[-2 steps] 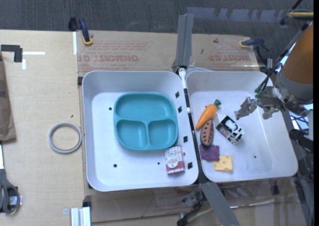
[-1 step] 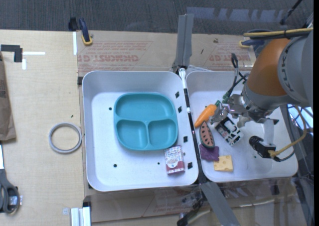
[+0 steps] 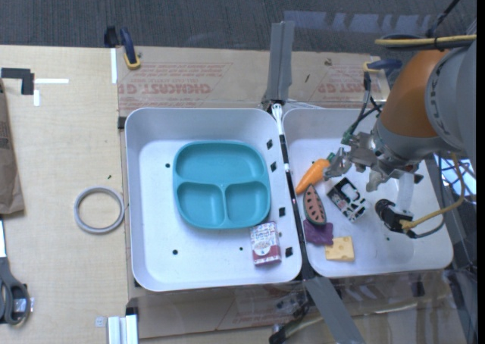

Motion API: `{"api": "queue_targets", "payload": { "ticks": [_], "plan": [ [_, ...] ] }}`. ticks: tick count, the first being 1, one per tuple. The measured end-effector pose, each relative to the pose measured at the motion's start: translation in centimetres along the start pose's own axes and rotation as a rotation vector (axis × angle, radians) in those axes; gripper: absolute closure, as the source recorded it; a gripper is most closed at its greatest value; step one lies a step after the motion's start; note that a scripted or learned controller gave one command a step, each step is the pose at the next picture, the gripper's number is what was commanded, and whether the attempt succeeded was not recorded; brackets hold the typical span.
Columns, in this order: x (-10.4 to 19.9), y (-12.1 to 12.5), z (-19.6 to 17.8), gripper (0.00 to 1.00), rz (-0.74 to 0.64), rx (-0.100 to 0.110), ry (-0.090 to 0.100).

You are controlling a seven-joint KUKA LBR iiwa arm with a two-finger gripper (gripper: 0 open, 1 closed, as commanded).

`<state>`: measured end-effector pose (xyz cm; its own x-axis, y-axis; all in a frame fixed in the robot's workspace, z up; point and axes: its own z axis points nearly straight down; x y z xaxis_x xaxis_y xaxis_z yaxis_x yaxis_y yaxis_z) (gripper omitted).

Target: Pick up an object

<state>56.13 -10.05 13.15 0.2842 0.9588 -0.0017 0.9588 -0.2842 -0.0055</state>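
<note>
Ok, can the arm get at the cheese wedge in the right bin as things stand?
Probably yes. The cheese lies flat near the front of the right bin, with nothing on top of it. A purple piece sits close at its left, but its top and right side look free. The end effector is just behind it.

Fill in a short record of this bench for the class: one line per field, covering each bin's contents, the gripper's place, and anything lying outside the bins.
left bin: teal divided plate; small red-and-white carton near its front right corner
right bin: carrot, watermelon slice, purple piece, cheese wedge
gripper: low over the right bin, just right of the carrot and watermelon slice
held object: none visible
outside bins: tape ring on the bench, left of the left bin
</note>
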Motion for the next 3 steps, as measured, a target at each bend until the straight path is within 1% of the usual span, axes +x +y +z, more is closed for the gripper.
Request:
{"api": "queue_targets", "payload": {
  "ticks": [1,2,3],
  "plan": [
    [4.0,5.0,-5.8,0.0,-0.322,-0.002,-0.002],
    [1.9,3.0,3.3,0.0,-0.496,-0.019,0.006],
    [0.9,4.1,-4.9,0.0,-0.501,-0.003,-0.001]
  ]
}}
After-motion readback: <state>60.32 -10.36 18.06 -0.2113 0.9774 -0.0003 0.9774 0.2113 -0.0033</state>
